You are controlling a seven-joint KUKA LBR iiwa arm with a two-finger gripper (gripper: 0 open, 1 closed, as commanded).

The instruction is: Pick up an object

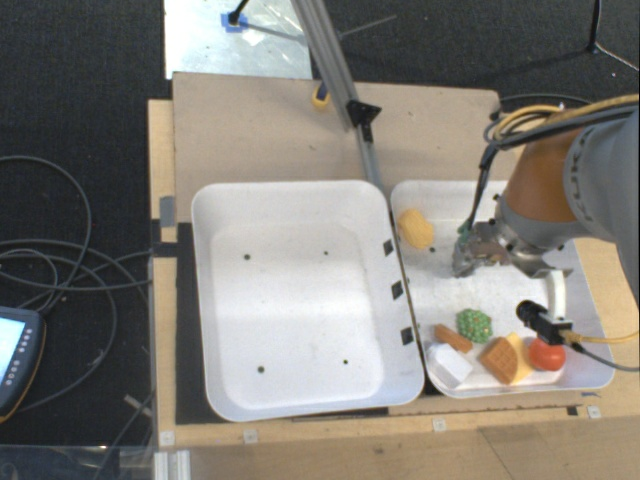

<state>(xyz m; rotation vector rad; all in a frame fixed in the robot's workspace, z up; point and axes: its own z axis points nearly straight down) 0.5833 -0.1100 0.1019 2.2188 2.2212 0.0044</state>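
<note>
My gripper hangs low over the middle of the right bin, with the grey arm and its orange band behind it to the right. A yellow rounded object lies to the gripper's left near the bin's upper left. Along the bin's front edge lie a green knobbly ball, a small brown stick-like piece, a white block, an orange wedge and a red ball. I see nothing between the fingers.
The left bin sits beside the right one, sharing a wall with black clips. A grey pole slants over the bench toward the bins' top. Yellow and black cables loop above the arm.
</note>
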